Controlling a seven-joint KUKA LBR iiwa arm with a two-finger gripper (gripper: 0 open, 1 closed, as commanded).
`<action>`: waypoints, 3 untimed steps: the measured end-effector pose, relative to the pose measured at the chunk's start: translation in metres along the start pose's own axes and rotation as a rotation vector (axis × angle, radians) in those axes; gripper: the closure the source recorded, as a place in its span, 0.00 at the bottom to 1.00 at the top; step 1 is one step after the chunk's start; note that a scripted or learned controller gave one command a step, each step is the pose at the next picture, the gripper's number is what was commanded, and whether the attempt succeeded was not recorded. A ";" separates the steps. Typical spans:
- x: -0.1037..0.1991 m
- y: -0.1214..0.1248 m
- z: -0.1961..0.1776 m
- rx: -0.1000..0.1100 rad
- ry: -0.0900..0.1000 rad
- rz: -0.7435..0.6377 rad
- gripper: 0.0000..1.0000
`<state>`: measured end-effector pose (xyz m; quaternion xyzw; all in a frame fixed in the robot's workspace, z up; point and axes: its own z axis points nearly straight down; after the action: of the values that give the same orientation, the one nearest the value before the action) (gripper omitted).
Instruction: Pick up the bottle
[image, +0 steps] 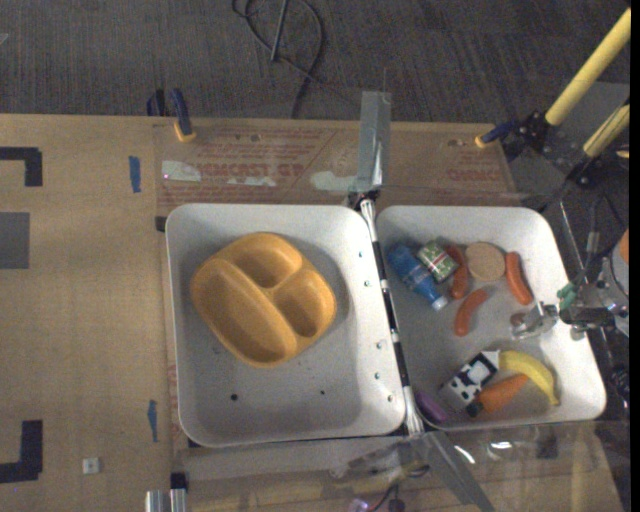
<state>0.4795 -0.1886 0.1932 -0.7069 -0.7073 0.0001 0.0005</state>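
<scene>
Lab: clamped bench (80, 250), floor cables (290, 40).

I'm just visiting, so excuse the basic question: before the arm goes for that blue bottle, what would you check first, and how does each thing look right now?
1. Bottle in view, lying in the right bin: ok.
2. Top of bottle uncovered: ok.
3. Room around it: not ok; a small green can touches it on the right.
4. Gripper above the bottle: not ok; it sits near the bin's right side, by the banana.
5. Gripper holding nothing: cannot tell.
6. Yellow divided plate out of the way, in the left bin: ok.
</scene>
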 end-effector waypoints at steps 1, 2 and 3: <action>0.031 0.094 -0.014 -0.003 -0.001 0.098 0.00; 0.083 0.141 0.074 -0.020 -0.004 0.018 0.00; 0.089 0.145 0.086 -0.041 -0.011 -0.116 0.00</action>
<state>0.6239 -0.0997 0.1073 -0.6644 -0.7471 -0.0106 -0.0179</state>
